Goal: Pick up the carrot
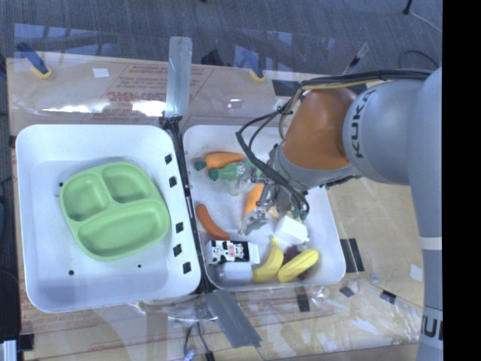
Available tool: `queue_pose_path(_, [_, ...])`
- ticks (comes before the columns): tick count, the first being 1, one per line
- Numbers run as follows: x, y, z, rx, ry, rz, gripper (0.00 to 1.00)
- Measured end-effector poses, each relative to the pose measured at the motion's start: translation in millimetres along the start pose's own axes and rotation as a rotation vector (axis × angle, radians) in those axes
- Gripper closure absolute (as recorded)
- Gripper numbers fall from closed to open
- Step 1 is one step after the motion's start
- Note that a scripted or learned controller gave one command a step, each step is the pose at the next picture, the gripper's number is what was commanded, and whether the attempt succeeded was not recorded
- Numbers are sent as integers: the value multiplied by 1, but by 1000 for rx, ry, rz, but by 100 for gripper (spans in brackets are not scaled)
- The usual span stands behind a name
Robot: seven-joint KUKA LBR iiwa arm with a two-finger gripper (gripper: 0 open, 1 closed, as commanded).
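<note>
Carrot [223,159] sits at 12 o'clock in the right bin [331,224], looks like light, stiff, slick toy plastic, so I'd pinch mid-body across the width; pincer [259,215] hangs at centre, can't tell how open.

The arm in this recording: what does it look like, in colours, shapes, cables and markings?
The arm is thick, rounded and smooth grey, with a glossy orange band above the wrist. Dark lettering runs along the grey casing beside the band. Thin black cables loop from the wrist area. The pincer at its end is small, of dark and silvery metal.
</note>
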State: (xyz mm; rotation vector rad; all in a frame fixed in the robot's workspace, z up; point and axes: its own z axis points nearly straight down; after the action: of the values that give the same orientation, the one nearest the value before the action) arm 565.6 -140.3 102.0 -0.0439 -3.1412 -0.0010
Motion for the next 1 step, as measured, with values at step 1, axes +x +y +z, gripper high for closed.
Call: queue_pose_path(1, [-1, 2, -11, 0, -2, -8, 100])
